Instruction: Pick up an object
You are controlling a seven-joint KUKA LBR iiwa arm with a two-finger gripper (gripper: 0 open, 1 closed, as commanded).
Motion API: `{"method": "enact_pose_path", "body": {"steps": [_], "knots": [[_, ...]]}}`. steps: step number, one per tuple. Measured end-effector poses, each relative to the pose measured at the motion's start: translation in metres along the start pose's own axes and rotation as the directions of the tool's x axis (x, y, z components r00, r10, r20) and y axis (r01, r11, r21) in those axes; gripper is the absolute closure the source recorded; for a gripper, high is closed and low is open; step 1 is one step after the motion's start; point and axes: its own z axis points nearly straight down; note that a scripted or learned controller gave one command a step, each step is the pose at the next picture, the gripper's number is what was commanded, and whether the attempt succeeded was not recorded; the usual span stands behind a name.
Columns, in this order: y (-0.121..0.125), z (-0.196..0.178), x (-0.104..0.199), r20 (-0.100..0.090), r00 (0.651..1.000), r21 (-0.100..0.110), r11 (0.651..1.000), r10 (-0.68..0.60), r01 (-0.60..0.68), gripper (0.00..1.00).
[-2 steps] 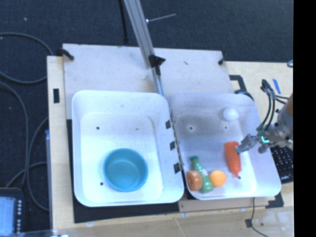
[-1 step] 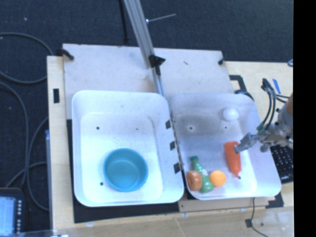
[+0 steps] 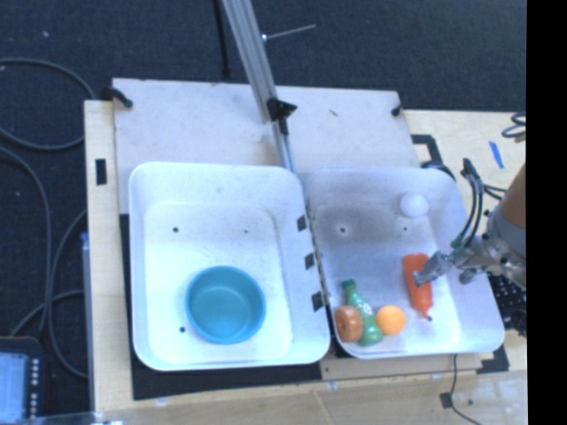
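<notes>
In the right bin (image 3: 354,202) lie an orange carrot-shaped piece (image 3: 418,286), an orange ball (image 3: 391,320), a green bottle-shaped toy (image 3: 361,312), a reddish-brown round piece (image 3: 347,324) and a white ball (image 3: 413,205). My gripper (image 3: 434,268) reaches in from the right and hangs just over the right side of the carrot piece, near its upper end. Nothing can be seen held between its fingers. The left bin (image 3: 159,193) holds a blue bowl (image 3: 226,304).
A slanted metal pole (image 3: 257,60) runs from the top down to the seam between the bins. Black clips (image 3: 312,259) sit along that seam. Cables (image 3: 474,202) hang by the arm at the right bin's right rim.
</notes>
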Motion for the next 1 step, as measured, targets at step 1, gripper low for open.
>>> {"method": "enact_pose_path", "body": {"steps": [1], "knots": [[-0.002,0.0621,0.0033,-0.001,1.0,0.003,1.0,0.001,-0.001,0.0]]}}
